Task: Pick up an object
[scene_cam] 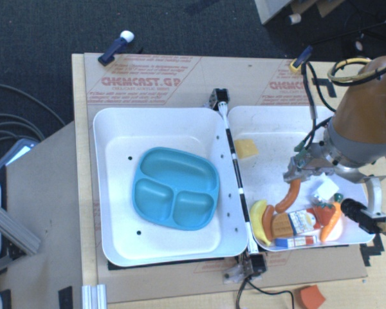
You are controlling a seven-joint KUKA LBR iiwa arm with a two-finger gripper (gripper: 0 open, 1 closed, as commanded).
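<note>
here | board (148, 76) print: "chemcast gp" | claw (298, 170) above sausage (288, 197)

Right bin's (270, 122) far side under the arm (363, 118); claw (300, 167) fingertips too small to tell.
</note>
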